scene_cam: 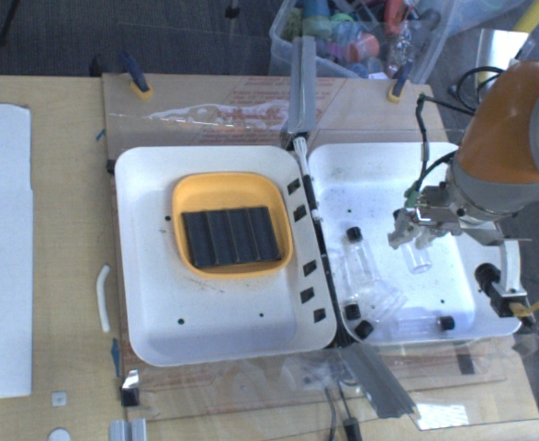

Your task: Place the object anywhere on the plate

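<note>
Wooden bench point(67, 90) with two white bins side by side, black-clipped rims meeting along the middle. Gripper point(416, 237) low over the right bin point(379, 159), toward its right half, hanging off the arm point(508, 118) that covers the bin's right edge. Clenched or released: cannot tell. Small clear piece point(420, 261) right below the tool; held or just lying on the floor, also cannot tell. Open floor above the tool up to the far rim. Clear bottles with black caps crowding the near side: one point(356, 255) left of the tool, one point(384, 306) tilted by the near-left corner, one point(425, 322) along the near rim. Across the divider, left bin point(140, 338) with a yellow plate point(188, 191) in its upper middle. Dark ridged block point(230, 237) lying flat on the plate, covering most of its well. Bare white floor round the plate on the near and left sides. Beyond the bins, a clear tub of coloured bits point(370, 16); white sheet point(3, 246) at far left.
</note>
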You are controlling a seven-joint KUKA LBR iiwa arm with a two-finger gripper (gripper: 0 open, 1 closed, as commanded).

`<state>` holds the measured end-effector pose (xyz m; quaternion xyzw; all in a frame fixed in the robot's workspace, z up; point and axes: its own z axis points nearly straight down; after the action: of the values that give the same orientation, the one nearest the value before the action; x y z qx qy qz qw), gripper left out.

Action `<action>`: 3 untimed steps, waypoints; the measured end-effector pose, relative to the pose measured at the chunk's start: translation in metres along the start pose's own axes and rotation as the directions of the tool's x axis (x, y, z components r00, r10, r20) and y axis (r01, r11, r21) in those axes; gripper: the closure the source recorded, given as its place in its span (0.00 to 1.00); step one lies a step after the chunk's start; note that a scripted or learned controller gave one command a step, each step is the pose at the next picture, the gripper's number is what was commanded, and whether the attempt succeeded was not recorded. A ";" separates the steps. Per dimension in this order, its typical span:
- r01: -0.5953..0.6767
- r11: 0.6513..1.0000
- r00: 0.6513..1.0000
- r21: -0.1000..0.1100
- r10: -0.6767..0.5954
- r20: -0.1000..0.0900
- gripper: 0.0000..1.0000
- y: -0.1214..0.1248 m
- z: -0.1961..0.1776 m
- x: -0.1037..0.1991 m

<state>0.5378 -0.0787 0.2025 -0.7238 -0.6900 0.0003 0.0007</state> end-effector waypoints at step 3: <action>0.647 0.763 0.763 -0.005 -0.647 0.006 1.00 0.095 -0.087 0.036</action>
<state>0.6345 -0.0472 0.2897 -0.4419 -0.8971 -0.0010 -0.0031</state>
